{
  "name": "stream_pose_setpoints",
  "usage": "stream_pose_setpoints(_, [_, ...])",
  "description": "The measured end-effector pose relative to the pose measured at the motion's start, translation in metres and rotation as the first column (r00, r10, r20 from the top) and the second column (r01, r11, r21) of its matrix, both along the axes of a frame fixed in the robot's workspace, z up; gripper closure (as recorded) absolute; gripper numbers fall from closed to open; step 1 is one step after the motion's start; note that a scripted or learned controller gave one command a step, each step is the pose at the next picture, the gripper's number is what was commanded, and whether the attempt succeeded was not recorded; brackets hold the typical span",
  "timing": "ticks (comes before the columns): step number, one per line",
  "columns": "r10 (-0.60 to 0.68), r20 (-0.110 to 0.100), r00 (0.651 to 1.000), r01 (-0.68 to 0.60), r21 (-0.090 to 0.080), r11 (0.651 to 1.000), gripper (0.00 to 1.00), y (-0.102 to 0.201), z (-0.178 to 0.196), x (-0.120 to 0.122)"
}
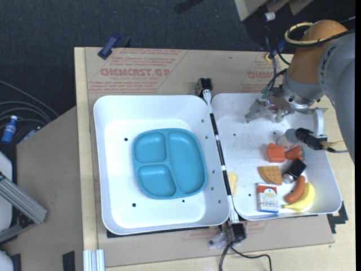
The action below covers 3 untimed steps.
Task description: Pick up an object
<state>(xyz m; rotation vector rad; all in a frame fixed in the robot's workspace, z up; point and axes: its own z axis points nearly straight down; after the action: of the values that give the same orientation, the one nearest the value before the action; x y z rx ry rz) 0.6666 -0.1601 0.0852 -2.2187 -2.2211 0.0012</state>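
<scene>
— Worktop (169,66) first: what sits on it?

— 2 white bins side by side. The left bin (113,112) holds a blue divided plate (168,162). The right bin (237,208) holds a cluster at its near right: an orange block (276,152), a waffle (271,174), a small carton (267,198), a sausage (296,189) and a banana (304,199).

— And the end effector (269,108)?

— Low over the right bin's far end, well apart from the cluster, with nothing between its fingers. I cannot tell whether they are apart or together.
</scene>
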Motion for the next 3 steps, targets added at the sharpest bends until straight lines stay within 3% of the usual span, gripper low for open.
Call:
stream_pose_setpoints(2, [0.0, 0.0, 1.0, 0.0, -0.001, 1.0, 0.0, 0.016, 0.0, 0.0])
stream_pose_setpoints(3, [0.0, 0.001, 1.0, 0.0, -0.001, 1.0, 1.0, 0.016, 0.011, 0.0])
